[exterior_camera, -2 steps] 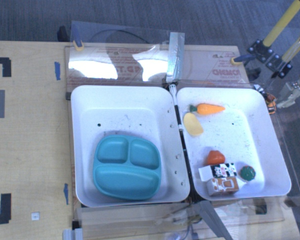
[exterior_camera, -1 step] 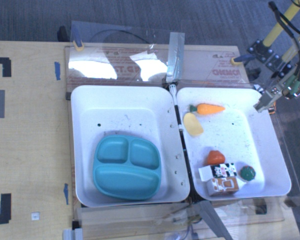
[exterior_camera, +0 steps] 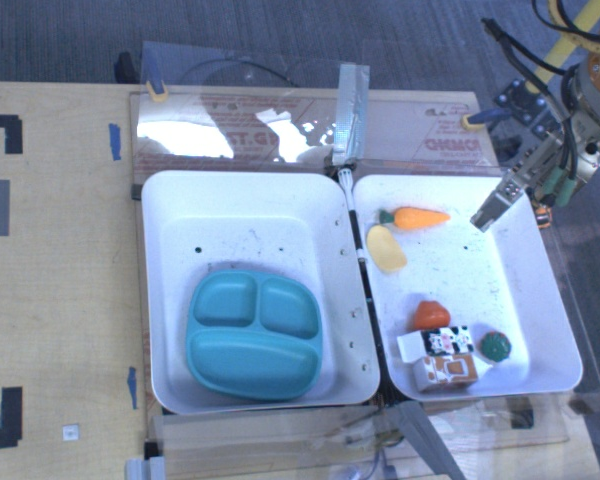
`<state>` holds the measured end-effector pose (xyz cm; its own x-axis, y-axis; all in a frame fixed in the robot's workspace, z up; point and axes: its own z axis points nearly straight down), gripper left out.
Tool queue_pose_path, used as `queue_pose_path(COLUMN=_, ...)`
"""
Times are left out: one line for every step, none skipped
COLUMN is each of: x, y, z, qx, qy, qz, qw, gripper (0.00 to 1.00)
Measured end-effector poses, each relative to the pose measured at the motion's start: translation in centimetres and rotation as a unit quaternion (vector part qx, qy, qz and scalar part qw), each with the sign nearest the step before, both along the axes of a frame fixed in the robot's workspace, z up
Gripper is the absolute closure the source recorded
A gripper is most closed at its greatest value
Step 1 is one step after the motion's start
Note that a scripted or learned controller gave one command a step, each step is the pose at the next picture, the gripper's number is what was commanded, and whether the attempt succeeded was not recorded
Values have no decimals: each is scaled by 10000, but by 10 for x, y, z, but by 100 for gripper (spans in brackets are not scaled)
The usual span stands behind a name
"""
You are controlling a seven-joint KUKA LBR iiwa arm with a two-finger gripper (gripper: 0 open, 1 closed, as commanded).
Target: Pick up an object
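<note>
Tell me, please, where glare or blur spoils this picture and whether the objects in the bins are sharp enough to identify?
In the camera view, bright glare washes out the clear sheet behind the bins; the gripper is slightly soft; the carrot, teal plate and green ball read clearly under even light with faint shadows.

A robotics lab: a plywood counter [exterior_camera: 50, 268] marked with black and blue tape carries two white bins [exterior_camera: 170, 208], cables [exterior_camera: 525, 63] trail at far right, and grey carpet [exterior_camera: 280, 8] lies beyond.
</note>
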<state>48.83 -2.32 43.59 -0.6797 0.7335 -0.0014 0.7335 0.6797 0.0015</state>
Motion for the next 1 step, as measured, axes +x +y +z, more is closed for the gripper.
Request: queue_pose_path(x=42, y=-40, z=-1, qx=-8, qy=-6, qz=-235, qw=9997, gripper=100)
